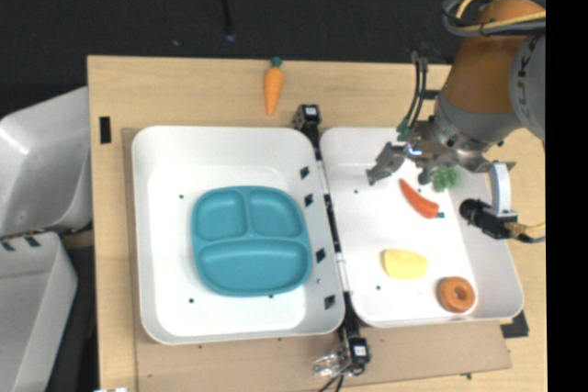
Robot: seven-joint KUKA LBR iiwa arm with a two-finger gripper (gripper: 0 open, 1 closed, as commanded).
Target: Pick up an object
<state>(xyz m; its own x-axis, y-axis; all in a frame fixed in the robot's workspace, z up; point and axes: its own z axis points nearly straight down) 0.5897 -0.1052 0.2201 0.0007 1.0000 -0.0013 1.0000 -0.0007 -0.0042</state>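
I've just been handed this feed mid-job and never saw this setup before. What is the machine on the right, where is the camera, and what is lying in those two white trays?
The camera is fixed above the bench, looking down at a slant. The machine entering from the right is a robot arm, grey with an orange band, ending in a two-finger gripper that hangs over the back of the right bin. Nothing visible sits between its fingers.

In the right bin lie a red chili pepper, a small green item partly hidden by the arm, a yellow piece and a brown donut. The left bin holds a blue divided plate. A toy carrot lies on the wooden bench behind the bins.
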